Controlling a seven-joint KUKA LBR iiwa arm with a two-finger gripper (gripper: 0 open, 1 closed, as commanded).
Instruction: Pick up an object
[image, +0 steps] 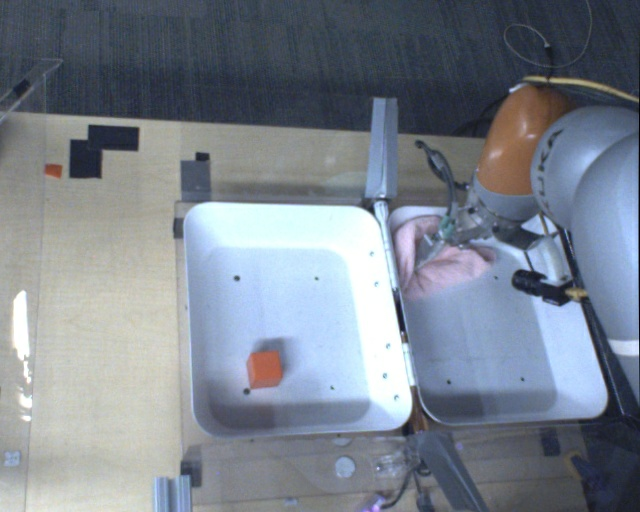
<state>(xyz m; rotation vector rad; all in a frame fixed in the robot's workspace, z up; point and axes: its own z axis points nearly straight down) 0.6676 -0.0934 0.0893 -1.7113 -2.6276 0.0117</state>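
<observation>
The gripper (452, 228) sits down on the pink cloth (438, 262). Whether its fingers are apart cannot be told. An orange block (265, 369) lies well away from them.

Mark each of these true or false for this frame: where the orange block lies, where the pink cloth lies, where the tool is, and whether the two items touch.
1. The orange block lies in the left bin. True.
2. The pink cloth lies in the left bin beside the block. False: it lies in the right bin, at its far left corner.
3. The tool is over the pink cloth. True.
4. The arm reaches across to the left bin. False: it is over the right bin's far end.
5. The block and the cloth touch. False: they are in separate bins, well apart.
</observation>
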